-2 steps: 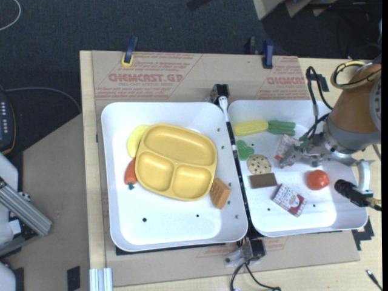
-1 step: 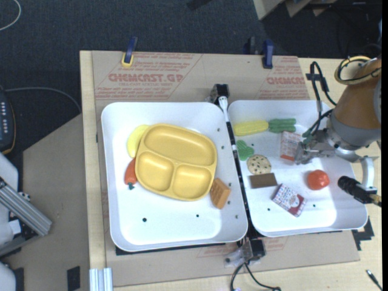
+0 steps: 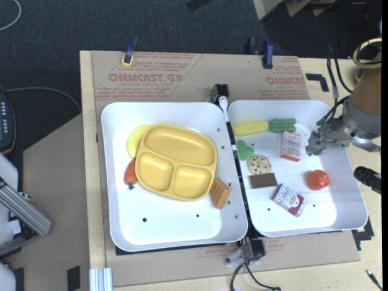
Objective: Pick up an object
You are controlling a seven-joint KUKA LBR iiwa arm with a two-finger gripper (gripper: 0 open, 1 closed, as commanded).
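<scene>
My gripper (image 3: 317, 142) hangs over the right edge of the right bin (image 3: 345, 214), just right of a red and white packet (image 3: 291, 145) and above a red tomato (image 3: 317, 179). Nothing shows in its grasp. The right bin also holds a yellow corn cob (image 3: 250, 128), a green vegetable (image 3: 282, 125), a green leafy piece (image 3: 244, 150), a cookie (image 3: 258, 163), a brown bar (image 3: 262, 180) and a red snack packet (image 3: 288, 199).
In the left bin (image 3: 163, 229) lies a yellow divided tray (image 3: 176, 162) with a yellow piece (image 3: 136, 139) and a red-orange vegetable (image 3: 130, 173) at its left and a brown bread slice (image 3: 220, 193) at its lower right. Clamps (image 3: 128, 52) hold the board's far edge.
</scene>
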